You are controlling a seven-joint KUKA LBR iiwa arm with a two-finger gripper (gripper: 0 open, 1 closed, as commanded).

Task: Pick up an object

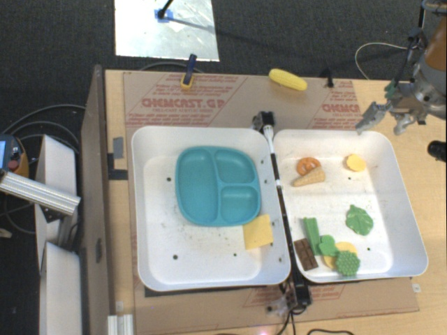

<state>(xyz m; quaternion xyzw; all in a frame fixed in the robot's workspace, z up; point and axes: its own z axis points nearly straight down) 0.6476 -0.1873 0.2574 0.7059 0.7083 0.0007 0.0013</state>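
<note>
The two-finger gripper (388,117) hangs at the right bin's (405,208) far right corner, near two o'clock in the view, its fingers spread apart with nothing between them. No object is chosen yet. The nearest candidate is the small round yellow piece (355,162), lying inside the bin toward seven o'clock from the gripper, a short way off. Just beyond it at nine o'clock sit the orange croissant-shaped toy (306,165) and tan wedge (309,179), touching each other. The green leafy piece (359,219) lies farther, at six o'clock. The yellow piece has no long axis, so I judge any finger orientation would suit it.
</note>
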